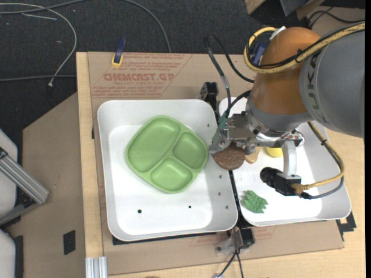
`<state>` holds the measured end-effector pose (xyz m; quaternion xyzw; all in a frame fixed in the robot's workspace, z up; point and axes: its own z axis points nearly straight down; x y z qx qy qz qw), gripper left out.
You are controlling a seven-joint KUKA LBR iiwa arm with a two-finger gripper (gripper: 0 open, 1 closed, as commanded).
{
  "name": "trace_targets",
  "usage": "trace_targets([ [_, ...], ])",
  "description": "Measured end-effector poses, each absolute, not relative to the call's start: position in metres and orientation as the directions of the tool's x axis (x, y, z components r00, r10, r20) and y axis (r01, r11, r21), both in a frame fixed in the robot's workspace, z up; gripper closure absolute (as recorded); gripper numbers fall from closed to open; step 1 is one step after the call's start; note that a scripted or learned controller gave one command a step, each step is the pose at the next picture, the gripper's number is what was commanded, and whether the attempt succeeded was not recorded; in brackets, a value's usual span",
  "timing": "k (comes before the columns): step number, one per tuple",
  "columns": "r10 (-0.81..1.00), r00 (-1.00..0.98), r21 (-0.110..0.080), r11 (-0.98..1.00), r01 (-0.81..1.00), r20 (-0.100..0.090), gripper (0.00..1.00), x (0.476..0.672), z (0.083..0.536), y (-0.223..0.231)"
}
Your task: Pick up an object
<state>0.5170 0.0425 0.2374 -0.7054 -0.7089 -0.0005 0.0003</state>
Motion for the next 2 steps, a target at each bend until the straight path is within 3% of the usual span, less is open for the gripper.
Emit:
trace_targets([
  [1, 1.000, -0.005, 0.000, 0.005, 1.000, 0.002, 1.00, 0.5247, 0.2287, 0.0857],
  [2, 1.000, -0.001, 0.000, 0.001, 1.000, 0.001, 0.00, 0.5247, 0.2294, 0.0830],
])
